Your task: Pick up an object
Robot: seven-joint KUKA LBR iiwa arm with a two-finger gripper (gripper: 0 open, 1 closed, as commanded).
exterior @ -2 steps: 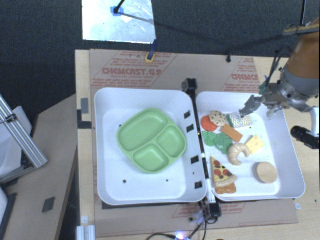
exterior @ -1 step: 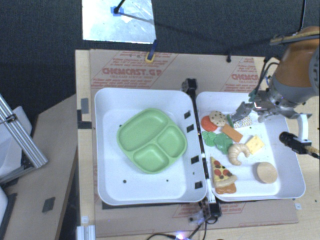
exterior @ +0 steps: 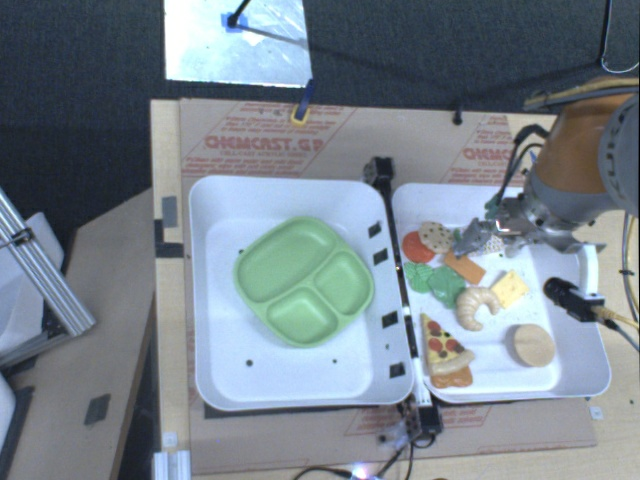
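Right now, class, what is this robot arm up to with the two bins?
The arm reaches in from the right, its gripper low over the right bin of toy food, near the cookie and the orange piece. Nothing is seen held. A croissant, pizza slice and cheese lie nearby. The left bin holds a green divided plate.

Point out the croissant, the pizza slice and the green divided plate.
croissant [exterior: 476, 306], camera view, middle of its curved body
pizza slice [exterior: 445, 348], camera view, topped centre
green divided plate [exterior: 262, 270], camera view, large upper compartment
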